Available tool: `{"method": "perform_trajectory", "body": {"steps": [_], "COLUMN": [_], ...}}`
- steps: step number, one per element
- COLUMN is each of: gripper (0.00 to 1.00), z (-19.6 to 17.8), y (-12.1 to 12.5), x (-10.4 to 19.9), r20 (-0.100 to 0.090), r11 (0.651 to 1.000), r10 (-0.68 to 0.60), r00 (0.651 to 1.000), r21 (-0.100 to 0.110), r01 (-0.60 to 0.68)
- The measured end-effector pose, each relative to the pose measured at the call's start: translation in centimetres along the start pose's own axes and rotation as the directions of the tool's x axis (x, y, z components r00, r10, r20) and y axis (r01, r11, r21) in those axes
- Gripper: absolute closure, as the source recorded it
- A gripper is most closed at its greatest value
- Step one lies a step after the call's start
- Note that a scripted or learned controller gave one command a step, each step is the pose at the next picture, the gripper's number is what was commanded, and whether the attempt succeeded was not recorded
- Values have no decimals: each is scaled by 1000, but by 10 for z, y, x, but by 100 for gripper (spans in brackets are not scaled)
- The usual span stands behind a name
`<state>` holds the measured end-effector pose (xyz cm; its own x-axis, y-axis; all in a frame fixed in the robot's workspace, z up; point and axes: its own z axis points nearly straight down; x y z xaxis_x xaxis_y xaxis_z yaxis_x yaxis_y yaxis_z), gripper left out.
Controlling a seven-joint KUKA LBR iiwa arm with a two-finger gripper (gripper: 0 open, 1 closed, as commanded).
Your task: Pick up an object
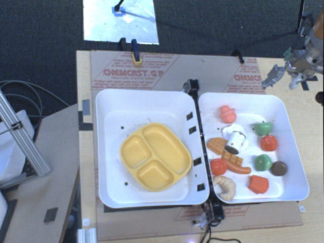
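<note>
Two smooth white bins on bench; toy food in right bin.
Left bin (109, 135): glossy yellow three-compartment tray (155, 156). Right bin (293, 151): small rounded plastic food pieces (245, 148). Gripper (287, 77) beyond the far-right corner, fingers spread, gripping nothing.

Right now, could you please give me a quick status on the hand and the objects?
Hand open, holding nothing, above the right bin's far corner. Toy foods untouched in that bin. Yellow tray in the left bin. Nothing in the way.

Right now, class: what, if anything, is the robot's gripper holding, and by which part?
Nothing is held. The gripper is open, beyond the right bin's far corner, away from the toys.
</note>
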<state>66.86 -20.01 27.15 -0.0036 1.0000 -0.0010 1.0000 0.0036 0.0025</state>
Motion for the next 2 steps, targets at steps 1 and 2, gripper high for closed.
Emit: {"method": "perform_trajectory", "body": {"steps": [1, 2], "gripper": [0, 0], "z": [71, 193], "y": [-1, -46], "x": [-6, -5], "r20": [-1, -3], "r11": [1000, 1000], "r10": [3, 4], "r00": [1000, 1000], "r21": [6, 9], "r01": [-3, -4]}}
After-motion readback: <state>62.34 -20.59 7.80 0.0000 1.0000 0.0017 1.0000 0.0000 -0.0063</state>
